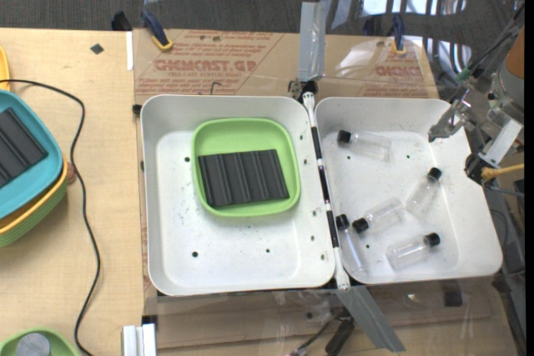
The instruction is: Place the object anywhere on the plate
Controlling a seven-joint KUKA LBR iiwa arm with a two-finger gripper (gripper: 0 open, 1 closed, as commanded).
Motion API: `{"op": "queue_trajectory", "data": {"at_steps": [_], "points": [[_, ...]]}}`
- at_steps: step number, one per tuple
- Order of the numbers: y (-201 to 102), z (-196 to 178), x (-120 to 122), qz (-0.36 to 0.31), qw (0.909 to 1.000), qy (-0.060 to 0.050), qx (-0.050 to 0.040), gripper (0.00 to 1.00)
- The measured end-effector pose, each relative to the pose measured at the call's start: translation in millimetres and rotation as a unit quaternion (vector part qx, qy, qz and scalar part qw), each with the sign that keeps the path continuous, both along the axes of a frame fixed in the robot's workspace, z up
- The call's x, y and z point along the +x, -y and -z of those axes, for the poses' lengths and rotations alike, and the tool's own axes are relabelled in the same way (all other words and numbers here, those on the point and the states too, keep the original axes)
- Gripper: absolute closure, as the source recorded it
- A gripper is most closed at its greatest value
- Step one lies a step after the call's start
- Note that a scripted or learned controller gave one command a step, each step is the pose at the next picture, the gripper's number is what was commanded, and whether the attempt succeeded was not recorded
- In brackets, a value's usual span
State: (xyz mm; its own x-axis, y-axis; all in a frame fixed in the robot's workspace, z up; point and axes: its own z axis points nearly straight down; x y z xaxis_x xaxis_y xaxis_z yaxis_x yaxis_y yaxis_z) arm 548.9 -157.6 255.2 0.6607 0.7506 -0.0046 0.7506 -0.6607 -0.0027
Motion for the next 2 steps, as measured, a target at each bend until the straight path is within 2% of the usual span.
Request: {"op": "queue_trajectory", "data": {"at_steps": [1, 2], "points": [[14, 27, 17, 0.181, 0.9835, 0.0, -0.0006, 0.0], [-29, -29, 22, 0.312, 0.9502, 0.001, -0.0013, 0.0]]}}
